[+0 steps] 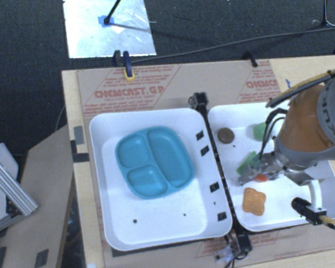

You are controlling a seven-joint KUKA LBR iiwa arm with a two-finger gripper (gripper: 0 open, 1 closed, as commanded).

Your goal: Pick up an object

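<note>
1. Camera view: the gripper (249, 175) is lowered into the right bin (330, 203), at a green object (246, 163) lying mid-bin. Judged purpose: a descent to grasp it.
2. Claw state: cannot tell; a hold on the object is not confirmed.
3. Green object: small, elongated, tilted, partly covered by the gripper.
4. Nearby: an orange-tan piece (254, 201) just below; a brown disc (225, 135) above. The left bin (114, 224) holds a blue divided tray (154, 161).

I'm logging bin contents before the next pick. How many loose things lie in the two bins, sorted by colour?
Blue: 1, the divided plate in the left bin
Brown: 1, the round piece in the right bin
Green: 2, the block and the piece by the claw
Orange-tan: 1, the lump
Red-orange: 1, a small bit
Total: 6
</note>
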